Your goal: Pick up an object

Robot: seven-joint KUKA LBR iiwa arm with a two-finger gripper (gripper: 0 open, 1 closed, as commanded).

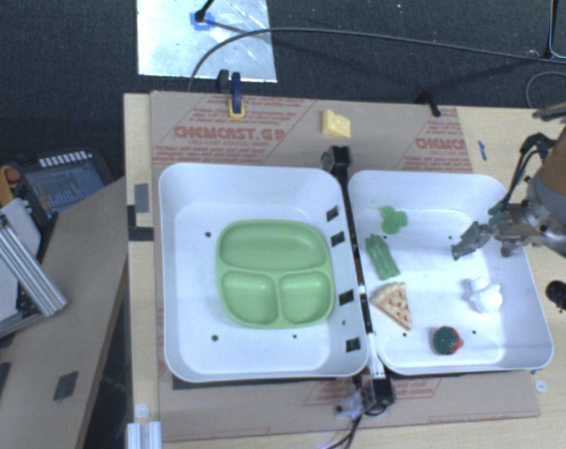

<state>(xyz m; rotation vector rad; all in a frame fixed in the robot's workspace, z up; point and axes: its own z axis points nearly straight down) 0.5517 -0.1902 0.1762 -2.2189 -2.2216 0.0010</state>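
Toward the right of the frame, inside the right bin [423,187], we see the small things that could be picked up: a green leafy lump [392,220] near the upper left of the bin floor, a long green ridged vegetable [383,256] just below it, a flat triangular pizza slice [392,304] with a pale crust further down, a round toy [447,340] in dark green and red near the bottom edge, and a crumpled white piece [485,295] to the right of centre. All lie apart from one another on smooth, glossy white plastic.

At the right of that bin we see the pincer [471,242], dark grey metal, reaching in from the right with its tip above the bin floor, near the white piece but not touching it. We cannot tell whether its fingers are apart or together, and nothing shows between them.

At the centre of the frame the left bin [184,195], shallow with rounded corners, holds a pale green tray [275,272] with three compartments, one wide above and two smaller below.

Both bins sit on brown printed cardboard [217,131] laid over the pale wooden bench [133,157]. A yellow block [336,123] lies on the cardboard above the bins. Dark carpet [58,64] covers the floor at the top of the frame, with a shiny metal sheet [206,26] on it.
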